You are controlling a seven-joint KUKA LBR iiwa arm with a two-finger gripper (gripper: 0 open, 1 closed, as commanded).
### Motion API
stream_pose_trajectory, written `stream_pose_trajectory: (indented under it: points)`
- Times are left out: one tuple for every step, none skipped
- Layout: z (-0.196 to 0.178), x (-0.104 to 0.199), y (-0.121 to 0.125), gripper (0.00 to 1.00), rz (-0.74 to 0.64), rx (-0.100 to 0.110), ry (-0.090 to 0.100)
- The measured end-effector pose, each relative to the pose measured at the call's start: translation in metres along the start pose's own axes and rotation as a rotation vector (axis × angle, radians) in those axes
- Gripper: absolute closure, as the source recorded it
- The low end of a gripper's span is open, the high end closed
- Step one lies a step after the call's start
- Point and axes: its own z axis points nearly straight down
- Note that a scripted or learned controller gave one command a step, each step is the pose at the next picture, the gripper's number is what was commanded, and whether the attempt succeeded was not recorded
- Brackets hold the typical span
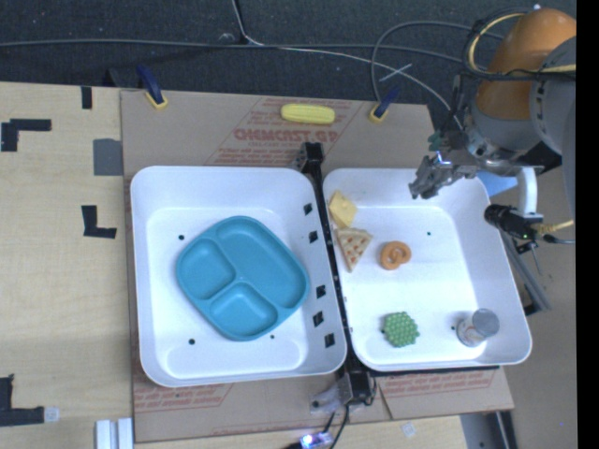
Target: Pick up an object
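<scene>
The right bin [510, 288] holds a green ball [400, 329] and metal can [478, 326] nearest, then a swirl pastry [395, 255], waffle [353, 248] and cheese wedge [341, 210]. The left bin [150, 269] holds a blue plate [241, 277]. The gripper [423, 187] hovers over the right bin's far edge, holding nothing.

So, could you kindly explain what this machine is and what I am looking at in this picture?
One camera looks down at a slant on a bench with two shallow white bins. The grey arm with the orange band reaches in from the right; its gripper hangs over the far edge of the right bin, with nothing visibly held. That bin holds a cheese wedge, a waffle piece, an orange swirl, a green ball and a metal can. The left bin holds a blue divided plate. A yellow banana-like toy lies on the cardboard behind.
</scene>
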Motion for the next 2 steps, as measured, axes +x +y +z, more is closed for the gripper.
stream_pose_trajectory:
  points:
    - [-0.051, 0.0, 0.001, 1.0, 0.0, -0.002, -0.001]
    - [-0.036, 0.049, -0.015, 1.0, -0.002, 0.005, 0.001]
